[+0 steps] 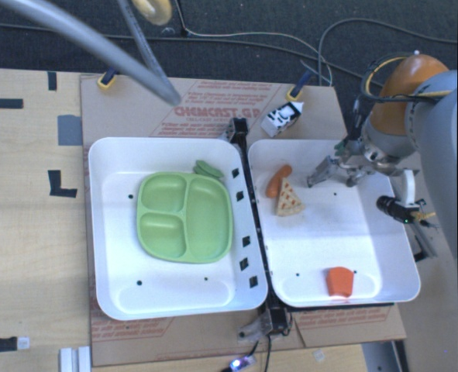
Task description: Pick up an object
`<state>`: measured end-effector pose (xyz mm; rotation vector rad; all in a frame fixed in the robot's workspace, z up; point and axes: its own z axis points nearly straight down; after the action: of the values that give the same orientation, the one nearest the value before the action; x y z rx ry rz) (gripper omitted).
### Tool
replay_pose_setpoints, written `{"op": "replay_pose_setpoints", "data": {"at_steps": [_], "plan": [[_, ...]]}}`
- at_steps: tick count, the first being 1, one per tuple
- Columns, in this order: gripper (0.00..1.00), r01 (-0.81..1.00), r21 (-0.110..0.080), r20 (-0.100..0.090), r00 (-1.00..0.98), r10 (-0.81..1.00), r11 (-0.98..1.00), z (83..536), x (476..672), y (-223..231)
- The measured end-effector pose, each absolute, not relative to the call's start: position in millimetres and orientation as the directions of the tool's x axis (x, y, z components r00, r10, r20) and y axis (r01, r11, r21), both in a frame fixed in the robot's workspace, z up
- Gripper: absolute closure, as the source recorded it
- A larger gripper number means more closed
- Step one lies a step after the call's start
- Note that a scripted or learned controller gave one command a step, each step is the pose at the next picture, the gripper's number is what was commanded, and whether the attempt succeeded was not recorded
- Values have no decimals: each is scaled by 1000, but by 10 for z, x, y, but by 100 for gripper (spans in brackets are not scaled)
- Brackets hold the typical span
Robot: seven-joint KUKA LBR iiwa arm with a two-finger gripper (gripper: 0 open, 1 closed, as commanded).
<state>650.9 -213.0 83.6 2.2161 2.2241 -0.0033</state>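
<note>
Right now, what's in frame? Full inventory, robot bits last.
Bins: 2, white, side by side on the bench.
Divided plate: 1, light green, in the left bin.
Carrot-like piece: 1, orange, right bin, upper left.
Wedge: 1, tan with red spots, touching or just below the carrot-like piece.
Block: 1, orange, right bin, near the front wall.
Arm: 1, grey with orange band, coming in from the right.
Hand: 1, dark metal, over the right bin's upper part, nothing between its fingers.

Robotics lab: taped wooden bench (pixel 27 208), twin white bins (pixel 105 208), loose cables (pixel 236 37), toy food.
</note>
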Motion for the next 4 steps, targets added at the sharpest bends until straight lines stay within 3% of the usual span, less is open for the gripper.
{"op": "replay_pose_setpoints", "data": {"at_steps": [1, 4], "plan": [[100, 1000, 4, -5, -5, 1000, 5, 974, 6525, -2134], [100, 1000, 6, -2, -2, 1000, 2, 2603, 6555, -2074]]}}
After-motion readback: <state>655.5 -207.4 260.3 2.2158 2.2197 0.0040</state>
